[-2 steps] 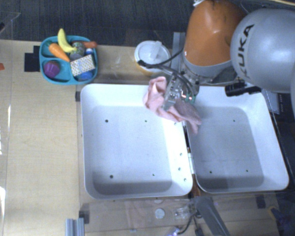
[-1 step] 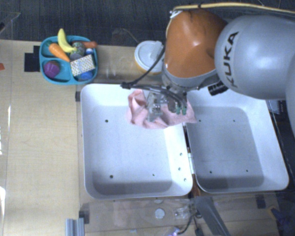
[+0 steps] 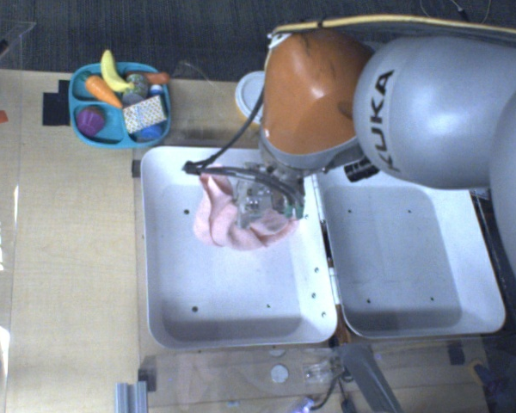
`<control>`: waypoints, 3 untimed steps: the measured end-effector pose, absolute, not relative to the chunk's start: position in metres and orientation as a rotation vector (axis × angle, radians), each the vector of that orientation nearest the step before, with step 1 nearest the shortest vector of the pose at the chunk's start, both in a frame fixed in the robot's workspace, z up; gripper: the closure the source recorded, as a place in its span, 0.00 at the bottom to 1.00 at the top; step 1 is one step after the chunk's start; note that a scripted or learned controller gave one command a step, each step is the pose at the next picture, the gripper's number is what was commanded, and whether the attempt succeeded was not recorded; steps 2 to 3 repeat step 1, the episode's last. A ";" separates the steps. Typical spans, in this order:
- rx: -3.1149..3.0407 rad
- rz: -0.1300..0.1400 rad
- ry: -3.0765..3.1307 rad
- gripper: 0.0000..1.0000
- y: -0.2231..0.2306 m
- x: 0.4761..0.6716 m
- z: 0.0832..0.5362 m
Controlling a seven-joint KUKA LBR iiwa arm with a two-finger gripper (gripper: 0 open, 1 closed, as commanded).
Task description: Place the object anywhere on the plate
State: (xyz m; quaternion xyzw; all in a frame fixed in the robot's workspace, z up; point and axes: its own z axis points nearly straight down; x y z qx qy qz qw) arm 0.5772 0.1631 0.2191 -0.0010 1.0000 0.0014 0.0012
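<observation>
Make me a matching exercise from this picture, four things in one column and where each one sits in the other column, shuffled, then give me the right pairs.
Things
1. pink cloth
2. blue tray of toy food
3. gripper
4. right bin

Places
A. on the bench beyond the left bin's far left corner
B. below the big grey arm, beside the other bin
C. lying in the left bin, in its far half
D. down over the cloth's right side

Pairs: 1-C, 2-A, 3-D, 4-B
</observation>
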 end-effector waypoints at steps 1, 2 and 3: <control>-0.002 0.005 3.139 0.00 0.163 0.577 0.219; -0.002 0.005 3.139 0.00 0.163 0.577 0.219; -0.002 0.005 3.139 0.00 0.163 0.577 0.219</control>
